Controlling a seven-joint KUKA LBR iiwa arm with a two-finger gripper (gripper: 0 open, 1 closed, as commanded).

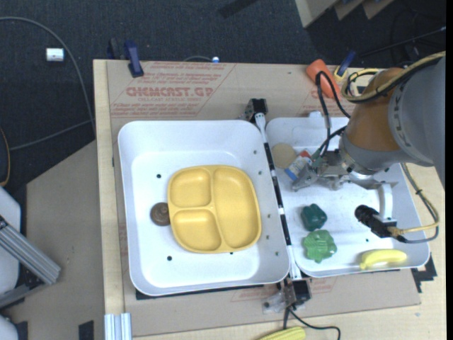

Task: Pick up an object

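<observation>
My gripper (303,173) is low in the right bin (414,211), near its left wall, at the end of the grey and orange arm that comes in from the right. A tan round object (282,154) lies just up and left of the gripper. Something small with blue and red (302,163) shows right at the gripper; whether it is held cannot be told. Below the gripper sit a dark green object (313,216) and a lighter green leafy one (320,245). A yellow banana (383,259) lies at the bin's front right.
The left bin (134,190) holds a yellow divided plate (212,209) with a small brown disc (161,214) at its left edge. A black divider rail (272,183) runs between the two bins. Cardboard (170,91) covers the bench behind them.
</observation>
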